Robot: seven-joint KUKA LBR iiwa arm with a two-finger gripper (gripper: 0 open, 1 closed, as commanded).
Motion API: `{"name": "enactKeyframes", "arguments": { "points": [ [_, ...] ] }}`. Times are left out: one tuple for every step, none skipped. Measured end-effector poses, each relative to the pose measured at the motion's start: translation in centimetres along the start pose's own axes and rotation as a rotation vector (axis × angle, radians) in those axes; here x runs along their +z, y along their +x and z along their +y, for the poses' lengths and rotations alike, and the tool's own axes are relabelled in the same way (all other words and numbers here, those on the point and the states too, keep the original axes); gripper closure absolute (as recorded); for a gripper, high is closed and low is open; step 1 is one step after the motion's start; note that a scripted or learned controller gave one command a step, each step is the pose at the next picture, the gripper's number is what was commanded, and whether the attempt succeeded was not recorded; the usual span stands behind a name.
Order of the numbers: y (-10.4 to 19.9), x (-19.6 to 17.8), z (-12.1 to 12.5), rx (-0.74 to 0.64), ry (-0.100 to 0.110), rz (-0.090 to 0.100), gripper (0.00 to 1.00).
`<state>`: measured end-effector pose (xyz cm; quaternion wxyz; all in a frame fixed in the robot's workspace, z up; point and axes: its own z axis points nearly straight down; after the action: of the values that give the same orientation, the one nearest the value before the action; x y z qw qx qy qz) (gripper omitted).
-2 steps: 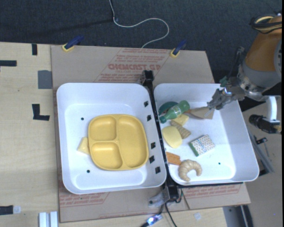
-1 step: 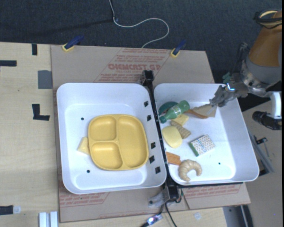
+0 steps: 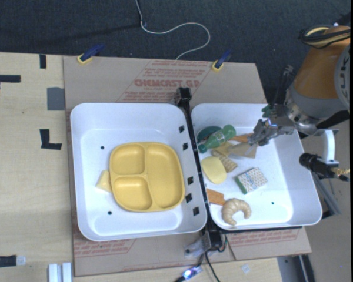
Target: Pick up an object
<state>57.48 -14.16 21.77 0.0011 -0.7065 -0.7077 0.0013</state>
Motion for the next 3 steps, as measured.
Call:
{"name": "enactKeyframes", "arguments": {
  "points": [
    [5.8, 0.2, -2.5, -0.003, 0.001, 0.001, 1.00],
    [10.5, -1.5, -4.5, -0.004, 0.000, 0.002, 1.00],
    [12.5, 0.0, -5.3, -0.001, 0.001, 0.000, 1.00]
  ]
}}
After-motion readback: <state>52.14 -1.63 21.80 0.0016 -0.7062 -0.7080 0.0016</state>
